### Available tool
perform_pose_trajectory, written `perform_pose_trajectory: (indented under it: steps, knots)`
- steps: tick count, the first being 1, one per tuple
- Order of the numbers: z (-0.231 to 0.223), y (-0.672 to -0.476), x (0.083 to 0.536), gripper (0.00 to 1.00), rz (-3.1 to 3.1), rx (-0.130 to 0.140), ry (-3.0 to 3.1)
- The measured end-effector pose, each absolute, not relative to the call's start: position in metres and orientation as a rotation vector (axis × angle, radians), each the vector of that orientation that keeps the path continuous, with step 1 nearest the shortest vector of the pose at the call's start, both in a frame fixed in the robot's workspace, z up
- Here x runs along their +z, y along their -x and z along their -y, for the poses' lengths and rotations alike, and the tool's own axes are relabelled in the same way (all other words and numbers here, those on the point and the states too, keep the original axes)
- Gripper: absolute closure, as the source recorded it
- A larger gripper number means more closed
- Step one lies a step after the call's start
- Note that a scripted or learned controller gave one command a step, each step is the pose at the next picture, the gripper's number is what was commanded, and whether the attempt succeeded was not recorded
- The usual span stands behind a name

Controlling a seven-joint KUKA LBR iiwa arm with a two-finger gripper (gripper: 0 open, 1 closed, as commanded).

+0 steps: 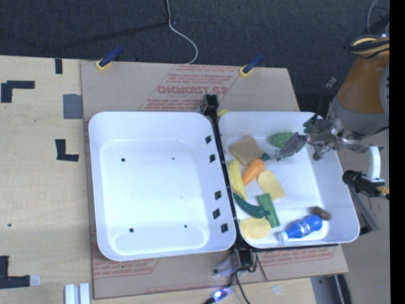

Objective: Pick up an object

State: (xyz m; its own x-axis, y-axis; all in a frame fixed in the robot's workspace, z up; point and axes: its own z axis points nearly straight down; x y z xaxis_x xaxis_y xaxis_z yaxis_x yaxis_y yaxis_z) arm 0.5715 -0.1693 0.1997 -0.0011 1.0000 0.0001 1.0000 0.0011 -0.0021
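Observation:
My gripper [304,149] hangs over the far right part of the right bin [342,198], open, with nothing between its fingers. A green leafy toy [282,138] lies just left of it, close to one fingertip. Further left lie a tan bread-like piece [245,149], an orange carrot [253,170] and a yellow banana [235,177]. Toward the front lie a pale yellow piece [271,184], a green stick-shaped toy [264,208], another yellow piece [254,228], a blue bottle [304,227] and a small brown item [319,213].
The left bin [104,170] sits beside the right one, with a black divider rail [218,170] between them. Both rest on a cardboard sheet [183,87] held by blue and yellow clamps [109,57]. The arm's orange band [364,84] rises at the right edge.

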Motion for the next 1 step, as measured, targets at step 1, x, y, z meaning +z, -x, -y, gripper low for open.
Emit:
perform_pose_trajectory:
  steps: [1]
  knots:
    - [0.1394,-0.5765,0.0793,0.0,2.222,0.0,2.215]
